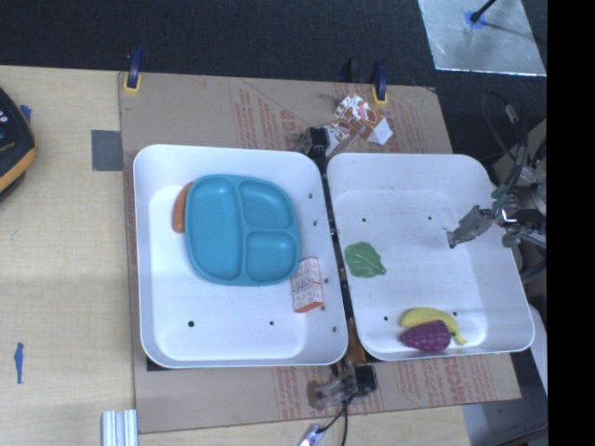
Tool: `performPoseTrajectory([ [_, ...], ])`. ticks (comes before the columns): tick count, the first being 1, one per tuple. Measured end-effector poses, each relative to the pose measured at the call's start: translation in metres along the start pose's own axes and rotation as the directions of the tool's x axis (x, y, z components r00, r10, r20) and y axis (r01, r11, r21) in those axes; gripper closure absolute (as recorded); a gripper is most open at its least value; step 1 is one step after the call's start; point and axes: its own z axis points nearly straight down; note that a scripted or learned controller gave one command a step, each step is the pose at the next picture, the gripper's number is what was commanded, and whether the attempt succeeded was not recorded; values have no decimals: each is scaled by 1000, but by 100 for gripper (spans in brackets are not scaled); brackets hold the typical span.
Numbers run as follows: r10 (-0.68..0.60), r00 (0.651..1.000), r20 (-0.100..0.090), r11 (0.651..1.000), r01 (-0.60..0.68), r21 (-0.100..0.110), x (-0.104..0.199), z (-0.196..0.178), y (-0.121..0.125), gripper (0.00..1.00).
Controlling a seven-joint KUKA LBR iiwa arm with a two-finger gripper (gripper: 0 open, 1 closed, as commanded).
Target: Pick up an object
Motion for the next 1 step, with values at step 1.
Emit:
performPoseTrajectory([
  [1, -2, 1000, 1, 1000, 2, 2, 117, 66, 5, 0],
])
